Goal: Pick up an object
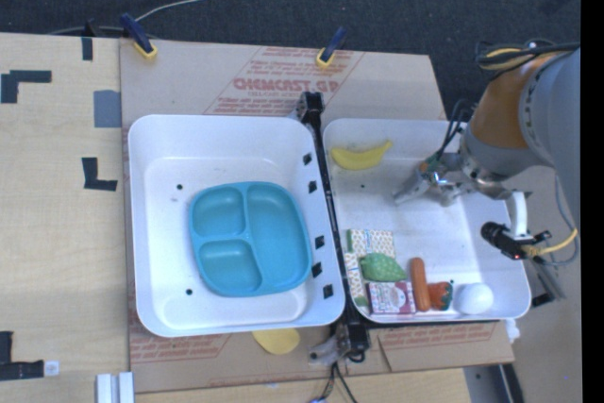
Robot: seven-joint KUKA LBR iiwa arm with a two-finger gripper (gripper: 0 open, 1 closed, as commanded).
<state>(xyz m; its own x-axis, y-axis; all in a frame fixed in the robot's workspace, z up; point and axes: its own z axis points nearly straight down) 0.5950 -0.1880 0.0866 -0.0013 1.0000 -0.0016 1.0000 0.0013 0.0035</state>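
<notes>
One camera looks down at a slant from above the bench [57, 203], framing both white bins [151, 203] from moderate height.

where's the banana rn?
Camera view: the banana lies in the right bin, at its far left corner beside the divider, left of the gripper and apart from it.
</notes>
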